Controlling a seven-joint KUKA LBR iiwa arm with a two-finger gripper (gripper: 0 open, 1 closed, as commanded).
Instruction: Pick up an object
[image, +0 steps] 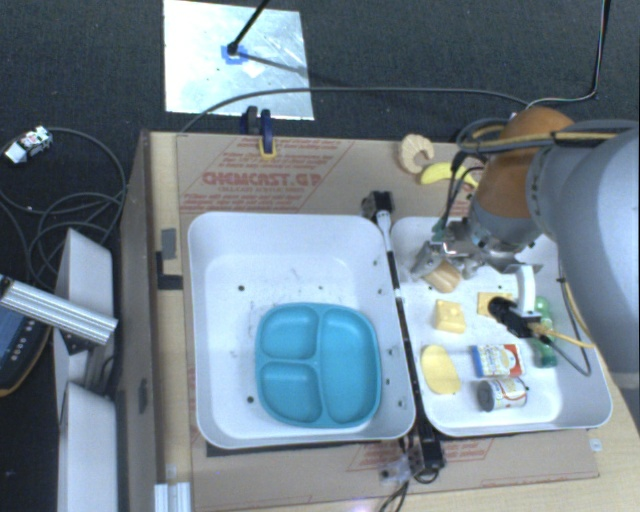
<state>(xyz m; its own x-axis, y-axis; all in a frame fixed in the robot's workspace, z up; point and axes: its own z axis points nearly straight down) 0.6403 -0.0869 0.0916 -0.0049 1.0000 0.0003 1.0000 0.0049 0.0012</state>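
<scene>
The gripper (443, 262) hangs low over the far left corner of the right bin (585, 405), at the end of the grey arm (590, 210) that reaches in from the right, and whether it is open or closed cannot be told from this slanted view, since the wrist body covers most of it. A tan, blurred shape sits right at its tip, but I cannot tell whether that is an object or part of the tool, nor whether anything is held. The clearest candidate for the pick is the pale yellow block (450, 317), which lies just nearer than the gripper and very slightly to its right, apart from it with bare bin floor between. Its outline is roughly square, so no long axis imposes a closing direction. Further near, in the same line, rests a yellow oval piece (440, 369), its long axis running near to far. To the right of these lie a small box with red on it (497, 358) and a small can on its side (502, 392). The left bin (215, 250) holds a blue divided plate (318, 362), well apart from the tool. By my reading, the coming move turns on a short shift toward the near side before any descent onto the block.
</scene>
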